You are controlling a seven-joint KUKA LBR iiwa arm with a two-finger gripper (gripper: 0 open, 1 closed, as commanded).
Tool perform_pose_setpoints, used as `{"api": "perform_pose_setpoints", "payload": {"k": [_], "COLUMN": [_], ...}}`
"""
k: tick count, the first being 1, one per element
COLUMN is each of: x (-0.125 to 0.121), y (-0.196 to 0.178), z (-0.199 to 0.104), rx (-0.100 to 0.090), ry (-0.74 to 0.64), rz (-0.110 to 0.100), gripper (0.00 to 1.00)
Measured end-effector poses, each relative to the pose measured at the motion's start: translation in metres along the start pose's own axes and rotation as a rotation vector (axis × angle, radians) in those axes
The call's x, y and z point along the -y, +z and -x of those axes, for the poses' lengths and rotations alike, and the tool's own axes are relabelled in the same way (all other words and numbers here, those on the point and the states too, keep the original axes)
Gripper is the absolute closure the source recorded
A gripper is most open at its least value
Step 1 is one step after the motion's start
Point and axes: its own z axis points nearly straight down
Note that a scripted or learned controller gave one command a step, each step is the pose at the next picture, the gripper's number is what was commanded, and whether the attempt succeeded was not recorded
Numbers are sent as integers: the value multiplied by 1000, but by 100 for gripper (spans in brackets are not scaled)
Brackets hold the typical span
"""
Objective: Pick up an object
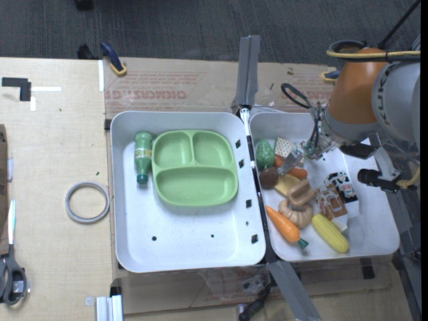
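A: Where's the gripper (pixel 295 158)?

B: Over the right bin (pixel 374 246), near its far-left corner, coming in from the right. Fingers (pixel 291 159) look slightly spread with nothing between them, but the tips are small and partly lost against the clutter.

A: Any object works. Nearest candidate?

B: The pile sits along the right bin's left wall. Green pepper-like piece (pixel 265 153) lies just left of the fingertips, brown round thing (pixel 269 177) just below-left toward the near edge. Looks like the closest grab, my judgement.

A: Anything with a clear long axis?

B: Carrot (pixel 283 225) and corn (pixel 330 233), both near the near edge, both lying diagonally, high end toward the left wall, low end toward the near-right corner. Well apart from the gripper though.

A: Left bin?

B: Green divided tray (pixel 195 167) and a small green bottle (pixel 142 156) beside it, bottle's long axis running far-to-near. Across the divider, further away.
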Motion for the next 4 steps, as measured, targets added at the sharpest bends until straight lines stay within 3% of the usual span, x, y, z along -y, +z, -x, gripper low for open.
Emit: {"api": "perform_pose_setpoints", "payload": {"k": [1, 2, 3, 4], "x": [32, 42, -29, 49], "y": [-44, -17, 0, 0], "z": [18, -31, 0, -32], "rx": [1, -2, 1, -1], "ry": [-67, 207, -60, 397], "rz": [1, -3, -1, -2], "gripper": [0, 0, 0, 0]}}
